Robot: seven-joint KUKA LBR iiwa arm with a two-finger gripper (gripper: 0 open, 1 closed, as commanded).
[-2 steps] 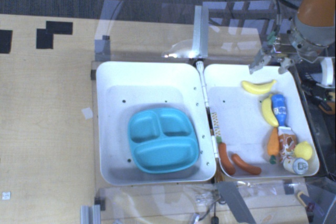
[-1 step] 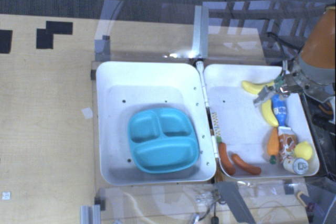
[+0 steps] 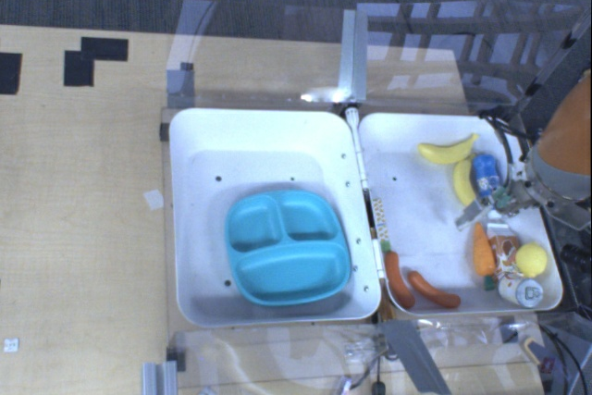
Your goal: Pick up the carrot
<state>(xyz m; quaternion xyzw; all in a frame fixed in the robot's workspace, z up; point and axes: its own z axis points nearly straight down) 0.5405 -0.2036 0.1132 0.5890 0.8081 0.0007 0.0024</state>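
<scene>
The hand (image 3: 488,208), open or shut I cannot tell, might bump the lemon (image 3: 531,259) beside the carrot (image 3: 482,252).

You see right bin (image 3: 407,143) holding carrot (image 3: 482,252) near right wall, gripper (image 3: 483,216) just above it, banana (image 3: 450,161) at back, two sausages (image 3: 416,284) at front, yellow ball (image 3: 531,260) beside carrot. Left bin (image 3: 199,199) holds blue divided plate (image 3: 287,246).
</scene>
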